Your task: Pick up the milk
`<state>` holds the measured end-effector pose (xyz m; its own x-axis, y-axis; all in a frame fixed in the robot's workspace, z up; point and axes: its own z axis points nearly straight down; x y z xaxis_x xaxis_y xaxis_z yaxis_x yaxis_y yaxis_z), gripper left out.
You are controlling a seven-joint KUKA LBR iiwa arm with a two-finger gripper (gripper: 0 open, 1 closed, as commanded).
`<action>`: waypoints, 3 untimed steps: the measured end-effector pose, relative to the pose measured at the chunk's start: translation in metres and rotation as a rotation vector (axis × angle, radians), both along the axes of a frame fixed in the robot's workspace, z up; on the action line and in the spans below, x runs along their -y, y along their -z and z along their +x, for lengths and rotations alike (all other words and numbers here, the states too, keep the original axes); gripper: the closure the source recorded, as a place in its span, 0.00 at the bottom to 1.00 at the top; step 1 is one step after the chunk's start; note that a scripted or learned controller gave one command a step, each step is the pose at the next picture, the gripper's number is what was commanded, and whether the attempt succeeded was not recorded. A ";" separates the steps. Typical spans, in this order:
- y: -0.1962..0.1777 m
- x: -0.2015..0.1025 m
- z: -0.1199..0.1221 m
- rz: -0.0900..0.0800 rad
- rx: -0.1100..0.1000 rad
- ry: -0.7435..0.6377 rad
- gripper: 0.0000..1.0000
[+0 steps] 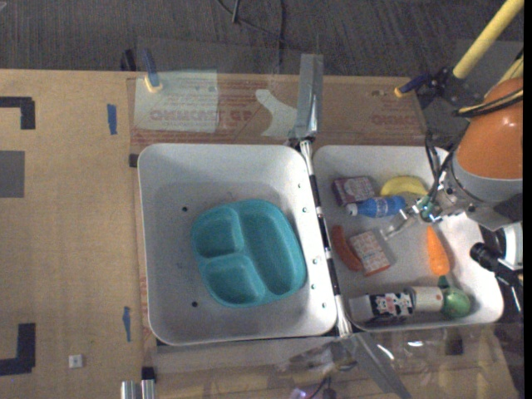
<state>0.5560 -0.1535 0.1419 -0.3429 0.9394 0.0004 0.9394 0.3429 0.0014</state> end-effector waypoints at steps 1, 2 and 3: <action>-0.101 0.033 0.043 -0.003 0.005 -0.056 0.00; -0.081 -0.035 0.036 -0.001 0.001 -0.045 0.00; -0.074 -0.076 -0.015 -0.001 0.002 -0.218 0.00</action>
